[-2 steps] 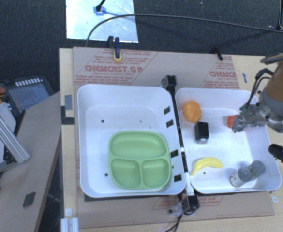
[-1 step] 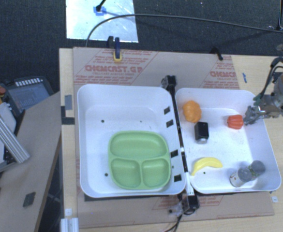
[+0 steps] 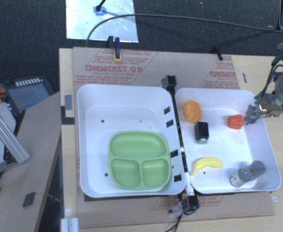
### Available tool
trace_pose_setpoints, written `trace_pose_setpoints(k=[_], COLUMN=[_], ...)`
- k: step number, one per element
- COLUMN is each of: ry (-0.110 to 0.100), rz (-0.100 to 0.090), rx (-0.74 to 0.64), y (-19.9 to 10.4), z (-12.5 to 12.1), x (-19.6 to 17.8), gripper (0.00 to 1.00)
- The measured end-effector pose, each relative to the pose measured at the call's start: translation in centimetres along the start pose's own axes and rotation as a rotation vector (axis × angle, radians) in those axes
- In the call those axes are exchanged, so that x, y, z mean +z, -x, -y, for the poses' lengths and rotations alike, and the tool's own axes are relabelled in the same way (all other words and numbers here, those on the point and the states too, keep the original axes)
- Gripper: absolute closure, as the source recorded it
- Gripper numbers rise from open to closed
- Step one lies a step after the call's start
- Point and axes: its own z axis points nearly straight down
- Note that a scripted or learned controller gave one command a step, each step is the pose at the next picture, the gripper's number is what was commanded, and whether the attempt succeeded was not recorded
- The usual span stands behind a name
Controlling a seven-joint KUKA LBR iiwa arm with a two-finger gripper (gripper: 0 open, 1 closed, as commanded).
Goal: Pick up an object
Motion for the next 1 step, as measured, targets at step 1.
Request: trace_pose_setpoints(k=[1], ry=[-0.003], rz=[-0.003], rx=[-0.005], y=[-5.7], z=[0.38], x=[0.91], gripper=[1.0])
